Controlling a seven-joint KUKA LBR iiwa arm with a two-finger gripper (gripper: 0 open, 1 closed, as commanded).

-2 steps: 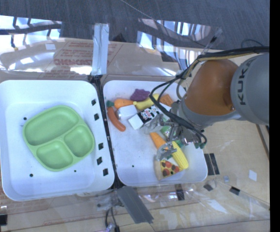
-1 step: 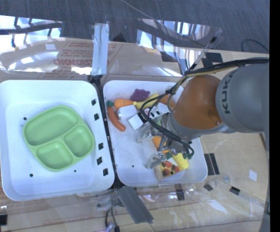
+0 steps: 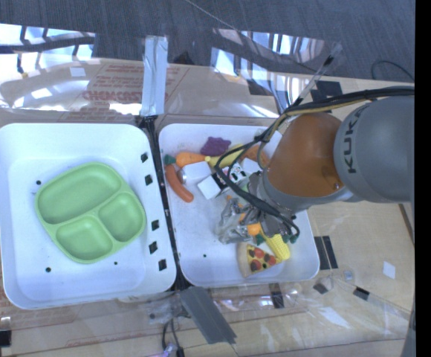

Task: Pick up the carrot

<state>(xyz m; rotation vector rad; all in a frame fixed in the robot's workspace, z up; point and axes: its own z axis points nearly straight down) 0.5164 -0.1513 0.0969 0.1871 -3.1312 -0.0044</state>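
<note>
Starting at the far left, the left bin (image 3: 7,199) carries a green divided plate (image 3: 89,210), nothing to do with this job. Moving across the black divider between the bins, we come into the right bin (image 3: 193,262), and here's the clutter. Near its left wall lies a reddish sausage (image 3: 178,183), angled down the bin. Just above it, near the top of the bin, there's the carrot (image 3: 189,158), an orange body lying roughly sideways with a bit of green at its left end. A white block (image 3: 201,177) sits right beside it, and a purple piece (image 3: 216,145) just past it.

My read on the carrot: a toy, likely hard plastic, light and stiff, smooth enough to slip and roll. Best taken across the thicker middle, with the fingers closing across its width, not on the tapered tip.

Further right, the gripper (image 3: 234,225) is down low in the bin, well apart from the carrot, close to a corn cob (image 3: 275,245) and a pizza slice (image 3: 256,259). Whether it's spread or closed, I cannot tell; cables and shadow muddle it.

Room to move: tight between the top wall, the white block and the sausage, so coming straight down looks safest.
</note>
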